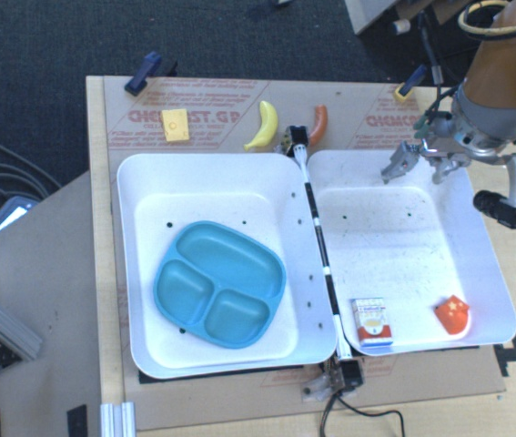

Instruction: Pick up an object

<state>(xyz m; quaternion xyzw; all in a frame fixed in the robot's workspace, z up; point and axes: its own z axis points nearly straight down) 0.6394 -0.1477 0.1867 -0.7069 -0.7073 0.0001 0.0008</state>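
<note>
Dark carpet surrounds a pale tabletop (103,244) topped with a printed cardboard sheet (212,107), on which two shallow white bins sit side by side, touching along a central seam. Within the left bin (139,189) lies a blue divided plate (220,283), filling most of the floor and skewed so its long axis runs from about ten o'clock to four o'clock. Toward six o'clock in the right bin (476,244), against the near rim, lies a small carton (373,322) with a white top and a red-and-blue lower edge. Just toward three o'clock from it, well apart, rests a small red-orange object (453,315), close to the bin's outer rim. Beyond the bins, at twelve o'clock on the cardboard, a yellow banana (263,126) and an orange-red chilli-like piece (318,124) lie near each other beside the black clip at the seam; a yellow tag (175,126) sits farther toward nine o'clock, and a blue clamp (143,73) grips the board's far edge.

From three o'clock the grey arm with its orange band (503,71) reaches in, and the tool (419,164) hangs over the far edge of the right bin, at about one o'clock of that bin. Its two fingers are spread apart, with nothing between them. Both the carton and the red-orange object lie far from it, at the bin's opposite end.
</note>
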